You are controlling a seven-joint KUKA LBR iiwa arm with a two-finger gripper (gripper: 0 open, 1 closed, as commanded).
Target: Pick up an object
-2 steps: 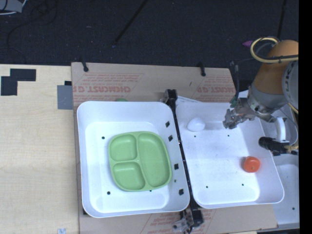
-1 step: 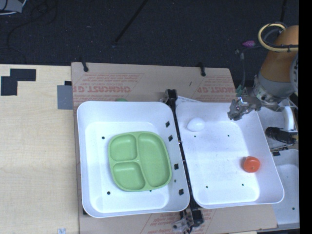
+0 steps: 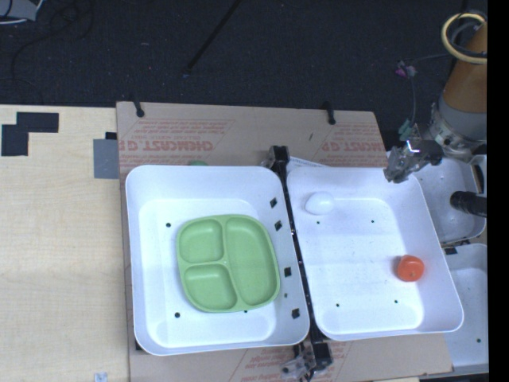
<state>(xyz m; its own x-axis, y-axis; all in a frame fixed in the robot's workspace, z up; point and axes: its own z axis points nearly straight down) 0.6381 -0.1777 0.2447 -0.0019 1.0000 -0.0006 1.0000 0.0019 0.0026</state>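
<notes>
Bench bins: green tray (image 3: 228, 263) left; orange ball (image 3: 410, 268), white lump (image 3: 320, 203) right; tool (image 3: 404, 164) state unclear.

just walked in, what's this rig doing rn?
The KUKA arm is parked at the upper right, with its gripper over the far right corner of the right bin, carrying nothing that can be seen. That bin holds a small orange object near its right wall and a white rounded object near its upper left. The left bin holds a green divided plate. Nothing is picked yet.
</notes>
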